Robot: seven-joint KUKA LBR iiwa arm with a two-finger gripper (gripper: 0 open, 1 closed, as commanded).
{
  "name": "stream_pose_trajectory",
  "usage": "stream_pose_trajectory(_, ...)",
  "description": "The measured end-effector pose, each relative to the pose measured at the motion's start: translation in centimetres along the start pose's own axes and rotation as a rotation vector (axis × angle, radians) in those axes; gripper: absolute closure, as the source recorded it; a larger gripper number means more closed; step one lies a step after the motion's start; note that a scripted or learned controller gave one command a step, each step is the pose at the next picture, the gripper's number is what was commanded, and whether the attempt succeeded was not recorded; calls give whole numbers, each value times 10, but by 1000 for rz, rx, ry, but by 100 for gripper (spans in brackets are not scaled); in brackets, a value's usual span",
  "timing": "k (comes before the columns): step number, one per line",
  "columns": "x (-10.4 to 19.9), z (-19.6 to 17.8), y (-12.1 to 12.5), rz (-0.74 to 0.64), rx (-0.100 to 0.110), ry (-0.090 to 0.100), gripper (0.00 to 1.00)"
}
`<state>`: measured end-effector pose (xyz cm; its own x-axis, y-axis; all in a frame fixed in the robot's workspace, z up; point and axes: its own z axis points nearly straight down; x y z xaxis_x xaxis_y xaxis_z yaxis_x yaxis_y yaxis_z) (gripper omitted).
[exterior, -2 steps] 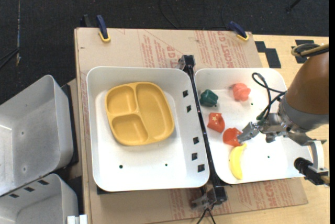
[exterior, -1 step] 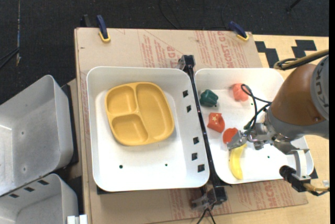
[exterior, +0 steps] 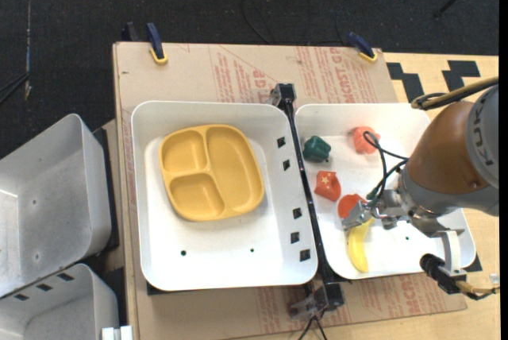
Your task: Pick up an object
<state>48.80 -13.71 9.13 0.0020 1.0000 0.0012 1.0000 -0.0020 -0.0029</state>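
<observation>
The right bin (exterior: 397, 117) holds a green pepper-like toy (exterior: 317, 147), a pink-orange piece (exterior: 364, 139), a red piece (exterior: 328, 184), another red piece (exterior: 348, 206) and a yellow banana (exterior: 359, 245). My gripper (exterior: 363, 217) hangs low over the bin's front, its tip between the second red piece and the top end of the banana. The wrist and cables hide the gripper's tip.
A yellow three-part plate (exterior: 212, 171) lies in the left bin (exterior: 159, 251). A black divider (exterior: 302, 171) with clamps runs between the bins. The arm's orange band (exterior: 452, 148) covers the right bin's right side. Grey tubs (exterior: 48, 195) stand off the bench's left.
</observation>
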Motion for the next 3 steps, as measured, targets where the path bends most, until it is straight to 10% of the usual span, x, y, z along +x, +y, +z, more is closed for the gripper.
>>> stream_pose_trajectory(1, 0, -11, 1, 2, -3, -1, 100)
stream_pose_trajectory(3, 6, -124, 18, -6, -9, -3, 100)
